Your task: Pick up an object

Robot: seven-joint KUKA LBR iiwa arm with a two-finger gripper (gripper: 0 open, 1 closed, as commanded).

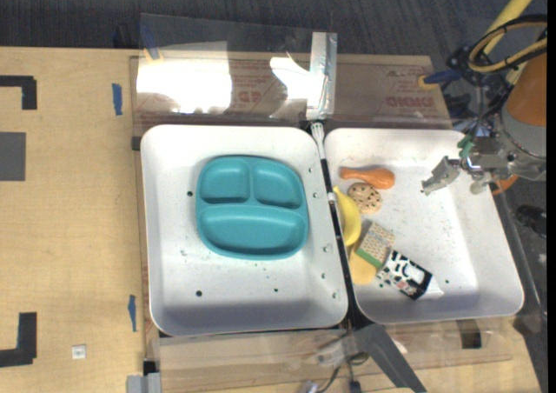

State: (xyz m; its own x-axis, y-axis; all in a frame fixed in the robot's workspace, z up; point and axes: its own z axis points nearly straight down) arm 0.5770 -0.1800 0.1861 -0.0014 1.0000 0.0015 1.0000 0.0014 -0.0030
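While nothing is lifted yet, the scene reads near to far:
Black-and-white patterned packet [405, 275]: nearest in the right bin [486, 291], loose and flat.
Banana [349, 219]: against the shared wall, touching a cookie [367, 199] and a checkered card [373, 243], crowded for grasping.
Orange drumstick toy [369, 176]: farther, apart enough to approach.
Teal divided plate [253, 206]: alone in the left bin [165, 235].
Gripper [439, 176]: over the right bin's far side, holding nothing; finger spacing, I cannot tell.
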